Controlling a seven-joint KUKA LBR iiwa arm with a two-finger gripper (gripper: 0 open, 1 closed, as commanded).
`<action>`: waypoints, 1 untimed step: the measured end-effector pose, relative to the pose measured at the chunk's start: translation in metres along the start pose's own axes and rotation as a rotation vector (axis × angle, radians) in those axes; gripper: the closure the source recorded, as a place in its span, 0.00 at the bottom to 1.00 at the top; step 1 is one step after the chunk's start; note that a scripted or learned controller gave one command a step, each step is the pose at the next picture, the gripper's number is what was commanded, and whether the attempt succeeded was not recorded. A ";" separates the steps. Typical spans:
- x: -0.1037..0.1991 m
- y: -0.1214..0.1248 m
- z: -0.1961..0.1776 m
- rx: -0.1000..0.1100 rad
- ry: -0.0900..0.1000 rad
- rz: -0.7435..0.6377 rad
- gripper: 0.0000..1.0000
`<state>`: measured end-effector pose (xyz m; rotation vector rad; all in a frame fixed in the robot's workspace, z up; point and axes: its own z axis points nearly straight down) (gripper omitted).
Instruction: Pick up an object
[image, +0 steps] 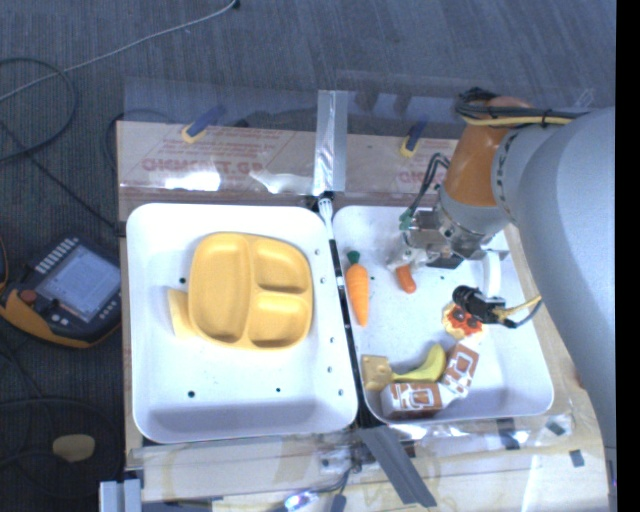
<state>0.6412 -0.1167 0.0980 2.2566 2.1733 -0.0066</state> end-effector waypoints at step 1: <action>0.041 0.025 -0.084 0.009 0.005 0.061 1.00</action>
